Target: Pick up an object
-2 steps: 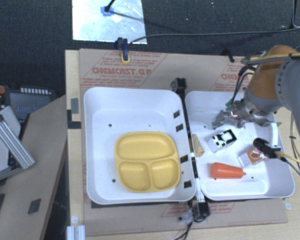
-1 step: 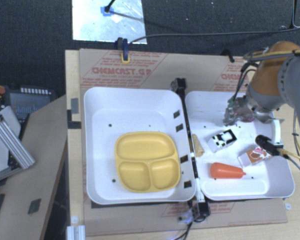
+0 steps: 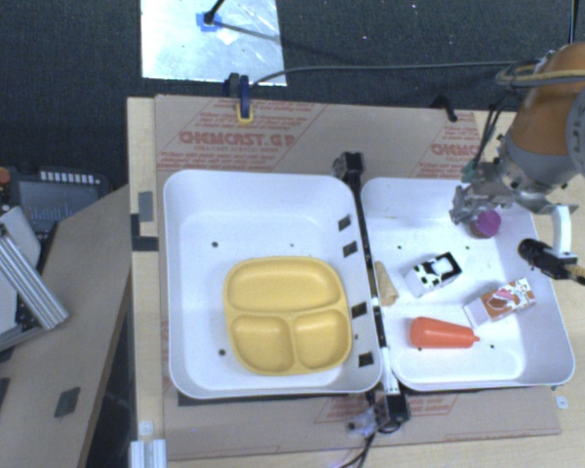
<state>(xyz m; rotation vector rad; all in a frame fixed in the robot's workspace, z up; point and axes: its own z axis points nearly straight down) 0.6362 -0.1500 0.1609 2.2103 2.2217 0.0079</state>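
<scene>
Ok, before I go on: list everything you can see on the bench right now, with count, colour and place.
Left bin: 1, white, left half of the bench.
Right bin: 1, white, beside the left bin.
Divided tray: 1, yellow, three compartments, in the left bin.
Purple object: 1, purple, far part of the right bin, just under the gripper.
Black-and-white item: 1, middle of the right bin.
Carrot-shaped toy: 1, orange, near part of the right bin.
Small carton: 1, white and red, right of the carrot-shaped toy.
Tan piece: 1, right bin, against the divider.
Clamp: 1, yellow and dark, far edge of the board.
Arm: 1, grey with orange band, from the right.
Gripper: 1, grey, over the purple object.
</scene>
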